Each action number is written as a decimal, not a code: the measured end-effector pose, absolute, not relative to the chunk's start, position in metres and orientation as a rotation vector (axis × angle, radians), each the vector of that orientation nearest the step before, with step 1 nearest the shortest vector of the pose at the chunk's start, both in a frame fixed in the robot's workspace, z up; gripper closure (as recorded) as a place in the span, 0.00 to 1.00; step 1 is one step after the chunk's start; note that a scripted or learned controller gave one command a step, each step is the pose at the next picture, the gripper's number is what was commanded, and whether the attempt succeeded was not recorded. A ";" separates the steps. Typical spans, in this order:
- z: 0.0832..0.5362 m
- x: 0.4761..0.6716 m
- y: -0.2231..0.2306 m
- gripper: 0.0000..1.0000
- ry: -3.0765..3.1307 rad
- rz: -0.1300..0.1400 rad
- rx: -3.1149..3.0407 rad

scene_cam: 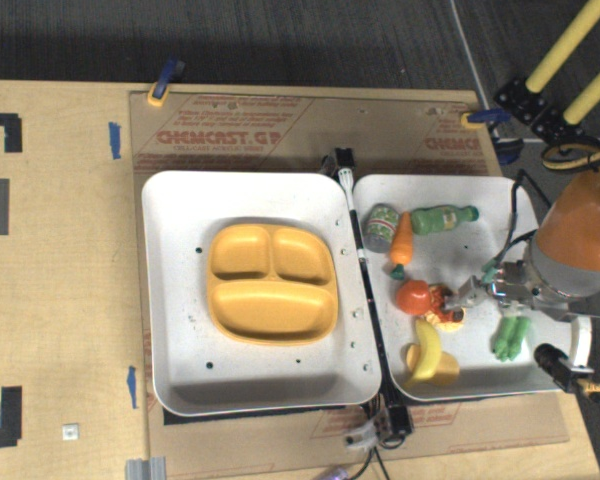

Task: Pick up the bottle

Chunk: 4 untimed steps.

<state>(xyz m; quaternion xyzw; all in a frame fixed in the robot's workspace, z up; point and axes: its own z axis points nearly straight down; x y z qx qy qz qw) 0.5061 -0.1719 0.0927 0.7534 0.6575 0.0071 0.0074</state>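
Note:
The green bottle [442,218] lies on its side near the far wall of the right bin [480,190], its cap pointing right. My gripper [483,285] hangs low over the middle of that bin, below the grey wrist and orange band [580,233]. It sits well to the near side of the bottle and apart from it, close to a small red and yellow toy [448,310]. Nothing shows as held.
Left of the bottle are a tin can [382,226] and a carrot [402,240]. A tomato [414,296], a banana [426,353] and a green vegetable [510,336] lie nearer. The left bin [170,268] holds a yellow divided plate [273,280].

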 end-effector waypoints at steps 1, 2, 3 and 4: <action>0.111 0.480 -0.213 0.00 2.564 0.001 1.810; 0.121 0.481 -0.213 1.00 2.560 0.003 1.809; 0.087 0.508 -0.205 1.00 2.778 0.000 1.458; 0.087 0.504 -0.217 1.00 3.021 0.001 0.827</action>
